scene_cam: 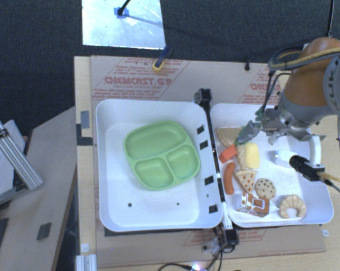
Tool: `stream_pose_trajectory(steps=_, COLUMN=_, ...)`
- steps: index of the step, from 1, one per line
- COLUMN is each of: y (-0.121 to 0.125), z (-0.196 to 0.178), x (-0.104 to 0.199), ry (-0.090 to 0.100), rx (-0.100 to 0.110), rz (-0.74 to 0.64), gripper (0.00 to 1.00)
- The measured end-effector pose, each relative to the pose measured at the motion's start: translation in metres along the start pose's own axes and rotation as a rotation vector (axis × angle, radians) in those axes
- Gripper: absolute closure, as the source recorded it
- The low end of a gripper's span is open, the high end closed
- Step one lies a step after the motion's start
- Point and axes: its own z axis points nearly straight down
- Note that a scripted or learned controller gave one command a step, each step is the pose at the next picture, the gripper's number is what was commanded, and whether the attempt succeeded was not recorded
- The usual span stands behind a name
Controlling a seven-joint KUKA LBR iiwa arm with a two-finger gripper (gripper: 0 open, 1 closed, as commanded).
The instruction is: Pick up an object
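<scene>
Lots of toy food sits in the right bin [326, 208]. The claw [247, 133], I cannot tell its state, hovers just above the yellow corn [249, 156].

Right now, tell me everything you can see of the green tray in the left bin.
The green tray is pale green, looks like moulded plastic, with rounded corners and three hollows: one large along the far side, two smaller along the near side. It lies flat and right side up, turned slightly askew, on the floor of the left bin, nearer its far end. Only the bin touches it.
</scene>
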Motion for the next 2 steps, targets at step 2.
stream_pose_trajectory(steps=2, y=0.004, z=0.07, x=0.011, ry=-0.001, rx=-0.012, rz=-0.003, gripper=0.0)
